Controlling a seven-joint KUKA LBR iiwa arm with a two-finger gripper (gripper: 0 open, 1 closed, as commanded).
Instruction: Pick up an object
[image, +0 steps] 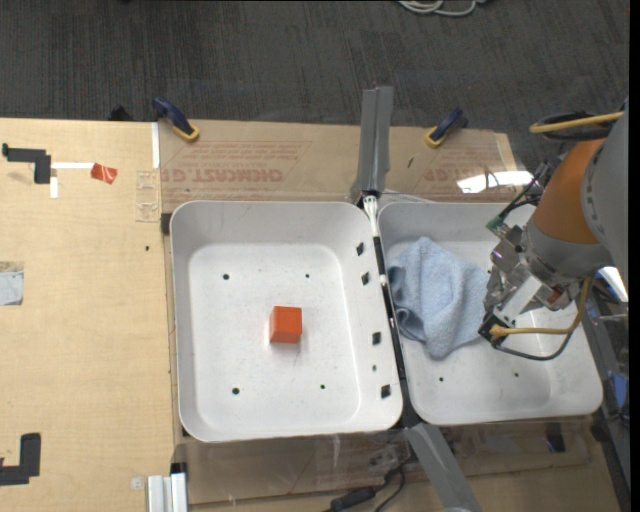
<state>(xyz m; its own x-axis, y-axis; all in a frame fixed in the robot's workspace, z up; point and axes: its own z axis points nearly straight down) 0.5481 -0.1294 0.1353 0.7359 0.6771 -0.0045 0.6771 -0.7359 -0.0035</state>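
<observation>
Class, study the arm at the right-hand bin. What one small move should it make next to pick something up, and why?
Probably a short move down and toward the blue cloth. The gripper sits just beside the cloth's right edge in the right bin, so the cloth is the nearest target. The orange block lies well away in the left bin.

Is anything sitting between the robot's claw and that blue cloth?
Nothing visible. The gripper is low in the right bin, right at the cloth's right edge, with no other thing between them.
</observation>
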